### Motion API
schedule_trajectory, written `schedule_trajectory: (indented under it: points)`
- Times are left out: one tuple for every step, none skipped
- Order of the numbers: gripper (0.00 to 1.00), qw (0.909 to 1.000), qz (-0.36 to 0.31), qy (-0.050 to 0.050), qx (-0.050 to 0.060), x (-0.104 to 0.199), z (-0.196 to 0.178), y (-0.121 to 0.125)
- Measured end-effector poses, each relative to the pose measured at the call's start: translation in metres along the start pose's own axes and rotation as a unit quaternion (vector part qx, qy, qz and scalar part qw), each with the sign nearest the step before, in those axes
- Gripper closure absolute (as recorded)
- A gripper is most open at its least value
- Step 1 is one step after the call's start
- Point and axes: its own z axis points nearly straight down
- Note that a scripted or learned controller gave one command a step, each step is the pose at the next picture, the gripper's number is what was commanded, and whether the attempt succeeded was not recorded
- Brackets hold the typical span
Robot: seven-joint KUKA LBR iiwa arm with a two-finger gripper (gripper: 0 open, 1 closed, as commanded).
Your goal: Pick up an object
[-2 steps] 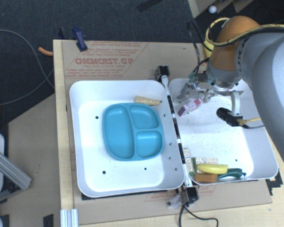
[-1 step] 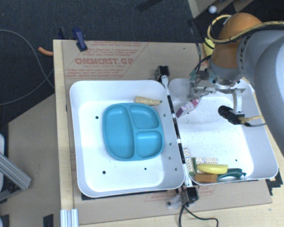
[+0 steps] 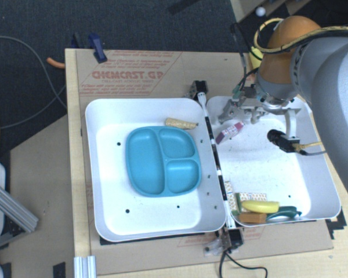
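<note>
My hand hangs over the right bin's far-left corner, its grip state indeterminate, above a small pink object, probably light; grasp across its narrow middle.

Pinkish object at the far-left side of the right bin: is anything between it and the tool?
Nothing visible. The tool hangs just above and beside the pinkish object, with bare bin floor around it. The yellow piece lies at the near edge.

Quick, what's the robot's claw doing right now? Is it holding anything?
Gripper: over the far end of the right bin, just above a small pink object; whether it is open, shut or holding anything cannot be told.
</note>
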Motion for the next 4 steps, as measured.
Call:
schedule_trajectory:
  points:
    - [0.0,1.0,0.001,0.0,0.001,-0.002,0.01,-0.001]
    - [1.0,1.0,0.0,0.0,0.0,-0.002,0.0,0.0]
    - [0.0,1.0,0.0,0.0,0.0,-0.002,0.0,0.0]
    - [1.0,1.0,0.0,-0.001,-0.002,-0.002,-0.011,0.001]
